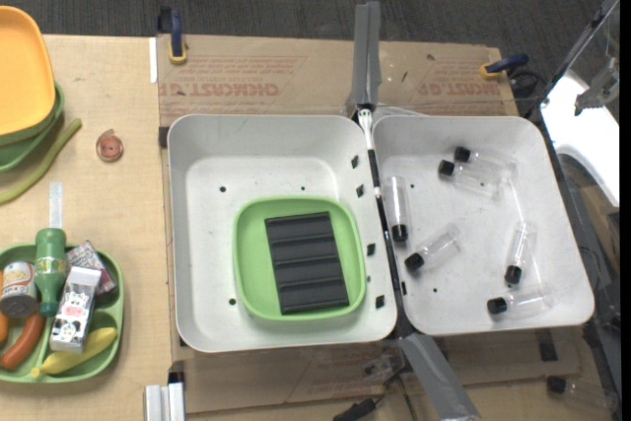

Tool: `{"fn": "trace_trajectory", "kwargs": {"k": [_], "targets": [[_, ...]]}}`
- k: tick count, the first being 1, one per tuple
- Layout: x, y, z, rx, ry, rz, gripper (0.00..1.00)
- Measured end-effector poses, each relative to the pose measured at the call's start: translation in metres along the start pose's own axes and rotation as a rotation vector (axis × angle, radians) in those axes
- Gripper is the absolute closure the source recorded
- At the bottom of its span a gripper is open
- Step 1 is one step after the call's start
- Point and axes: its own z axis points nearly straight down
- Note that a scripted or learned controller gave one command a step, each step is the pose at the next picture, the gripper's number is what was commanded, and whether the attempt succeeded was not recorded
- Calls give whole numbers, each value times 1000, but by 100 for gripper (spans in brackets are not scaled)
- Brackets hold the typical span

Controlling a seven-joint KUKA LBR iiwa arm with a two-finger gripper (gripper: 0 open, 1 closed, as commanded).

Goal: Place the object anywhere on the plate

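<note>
A green square plate (250, 256) lies in the left white bin (197, 212), slightly toward its front. A black ridged rectangular block (307, 261) lies flat on the middle of the plate. In the right white bin (552, 212), several clear vials with black caps are scattered: one (396, 204) lies along the left wall, one (477, 171) at the back, one (435, 248) in the middle, one (517, 254) to the right and one (520, 301) at the front right.
On the bench to the left, a green divided plate (108, 340) carries toy food and a small bottle (49, 263). Stacked yellow and green dishes (22, 84) sit at the far left. A small pink disc (110, 146) lies on the wood. Clamps (174, 39) hold the cardboard behind the bins.
</note>
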Motion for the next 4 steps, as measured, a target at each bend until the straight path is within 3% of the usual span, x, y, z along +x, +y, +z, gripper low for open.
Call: {"fn": "trace_trajectory", "kwargs": {"k": [1,2,3,4], "targets": [[23,37,-7,0,0,-50,0],[29,43,-27,0,0,-1,0],[51,75,21,0,0,19,0],[50,76,15,1,0,59,0]]}}
